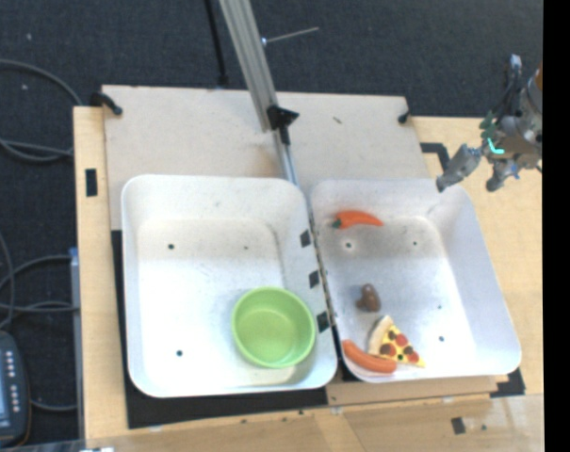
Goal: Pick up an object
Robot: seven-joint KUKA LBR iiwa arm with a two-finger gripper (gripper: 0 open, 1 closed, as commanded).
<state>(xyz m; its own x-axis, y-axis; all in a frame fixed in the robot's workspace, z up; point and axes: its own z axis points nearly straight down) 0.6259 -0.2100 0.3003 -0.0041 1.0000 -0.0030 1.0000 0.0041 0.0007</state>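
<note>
Gripper: the gripper [478,166] hangs past the far right corner of the right white bin [473,252], over the surface [200,130]; its fingers stand spread wide with nothing between them.
Step in hand: by my judgement the approach has not begun, since the gripper is well apart from every object.
Candidates: an orange carrot-shaped toy [358,219] lies near the right bin's far left corner; a small brown lump [368,298] sits mid-bin toward the left wall; a toy pizza slice [394,341] and an orange-red sausage-shaped toy [369,358] touch at the near left corner.
Doing it well: the carrot and the brown lump lie alone, so either likely gives a cleaner descent than the crowded corner pair.
Left bin: the left white bin [171,215] bears a round green plastic bowl [273,326] near its near right corner.
Count: two bins, one bowl, four small toys.
</note>
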